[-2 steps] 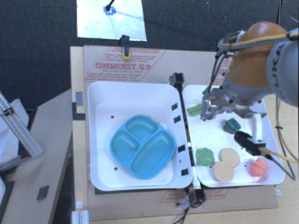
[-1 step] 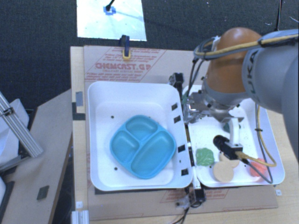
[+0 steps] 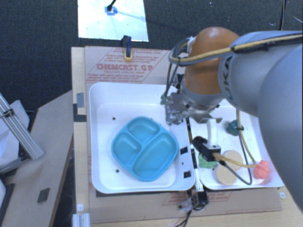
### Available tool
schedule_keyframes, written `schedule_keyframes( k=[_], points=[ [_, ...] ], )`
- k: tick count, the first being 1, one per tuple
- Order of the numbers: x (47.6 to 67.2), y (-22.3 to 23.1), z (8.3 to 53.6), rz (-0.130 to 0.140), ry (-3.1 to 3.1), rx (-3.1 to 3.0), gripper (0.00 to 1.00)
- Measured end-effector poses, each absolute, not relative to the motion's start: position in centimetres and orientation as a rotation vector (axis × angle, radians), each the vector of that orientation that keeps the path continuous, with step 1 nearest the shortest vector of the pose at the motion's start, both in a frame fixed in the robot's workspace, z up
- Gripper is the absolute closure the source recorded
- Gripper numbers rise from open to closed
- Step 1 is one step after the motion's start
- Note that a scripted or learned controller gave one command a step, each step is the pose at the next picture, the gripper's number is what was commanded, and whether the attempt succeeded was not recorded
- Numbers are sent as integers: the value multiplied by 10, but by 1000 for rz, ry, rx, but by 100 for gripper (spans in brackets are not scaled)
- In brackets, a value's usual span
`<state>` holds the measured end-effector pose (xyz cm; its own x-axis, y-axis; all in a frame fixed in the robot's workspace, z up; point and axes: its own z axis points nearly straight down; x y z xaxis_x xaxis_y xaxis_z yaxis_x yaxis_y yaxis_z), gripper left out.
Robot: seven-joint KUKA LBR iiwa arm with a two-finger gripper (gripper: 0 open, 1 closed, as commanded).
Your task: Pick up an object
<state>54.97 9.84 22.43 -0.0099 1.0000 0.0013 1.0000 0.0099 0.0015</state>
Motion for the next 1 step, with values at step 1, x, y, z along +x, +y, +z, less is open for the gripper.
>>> schedule_keyframes(
  k=[1],
  points=[
    [550,95,225,1,2226,2217,0]
  ],
)
